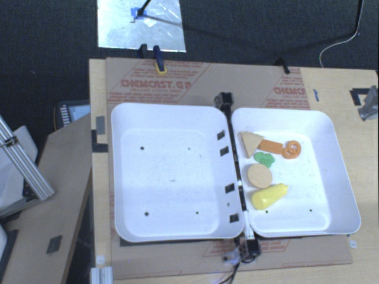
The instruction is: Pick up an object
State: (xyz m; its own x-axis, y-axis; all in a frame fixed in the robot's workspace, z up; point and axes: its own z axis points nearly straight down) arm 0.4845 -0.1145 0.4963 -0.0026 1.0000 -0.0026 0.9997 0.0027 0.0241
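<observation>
Yellow glossy pear-shaped toy [269, 195] beside tan flat disc [259, 176]

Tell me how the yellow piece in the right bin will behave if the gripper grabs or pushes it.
The yellow piece looks rounded and tapered, so it may roll or pivot when pushed. Its smooth look suggests it could slip from fingers. It lies touching the tan disc, which a push would probably shift too.

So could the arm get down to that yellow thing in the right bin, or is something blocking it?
Probably yes. The yellow piece lies uncovered in the right bin, nothing on top; only the tan disc crowds one end.
</observation>
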